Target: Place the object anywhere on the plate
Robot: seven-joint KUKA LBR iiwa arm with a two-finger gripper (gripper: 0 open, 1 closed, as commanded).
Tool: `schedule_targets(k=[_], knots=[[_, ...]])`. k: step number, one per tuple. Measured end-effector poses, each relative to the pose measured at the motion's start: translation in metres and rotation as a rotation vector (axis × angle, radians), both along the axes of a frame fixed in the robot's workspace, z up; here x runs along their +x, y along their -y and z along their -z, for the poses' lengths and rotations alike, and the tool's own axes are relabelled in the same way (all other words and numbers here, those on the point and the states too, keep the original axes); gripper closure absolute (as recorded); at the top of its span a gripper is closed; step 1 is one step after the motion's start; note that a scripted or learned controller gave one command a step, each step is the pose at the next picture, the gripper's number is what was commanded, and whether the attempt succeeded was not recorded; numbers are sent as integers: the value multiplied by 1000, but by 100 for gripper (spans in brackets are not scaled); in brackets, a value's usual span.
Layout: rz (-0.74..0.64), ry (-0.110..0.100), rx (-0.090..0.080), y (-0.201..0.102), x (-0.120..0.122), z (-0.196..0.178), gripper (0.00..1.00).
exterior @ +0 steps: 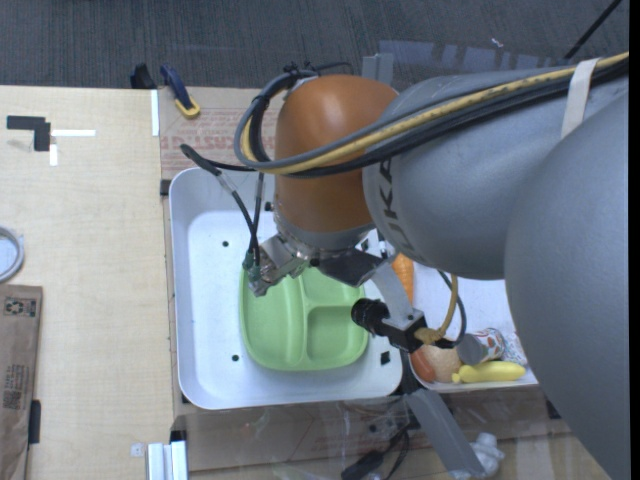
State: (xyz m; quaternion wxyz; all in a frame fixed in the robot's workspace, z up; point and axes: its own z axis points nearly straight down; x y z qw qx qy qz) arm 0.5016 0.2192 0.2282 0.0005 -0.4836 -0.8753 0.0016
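Pale wood bench point(90, 228) under dark carpet; left bin point(200, 258) holds a green plate point(300, 333). Arm point(470, 168) covers most of the right bin point(425, 373). Gripper point(300, 268) sits at the plate's 12 o'clock edge; opening hidden, cannot tell. Banana point(490, 372), peach-like fruit point(432, 364) and an orange item point(402, 268), half hidden, lie at the gripper's 3–4 o'clock.

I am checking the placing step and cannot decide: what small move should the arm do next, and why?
Probably a short, slow lowering straight down, if it carries anything. The end effector hangs over the upper left corner of the green plate in the left white bin, so it is already above the target. The wrist hides the object, so a release cannot yet be judged safe.
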Motion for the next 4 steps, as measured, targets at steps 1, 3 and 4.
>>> schedule_targets(k=[1, 3, 4], knots=[[1, 0, 0, 0, 0, 0, 0], [2, -1, -2, 2, 1, -8, 0], [3, -2, -4, 3, 2, -16, 100]])
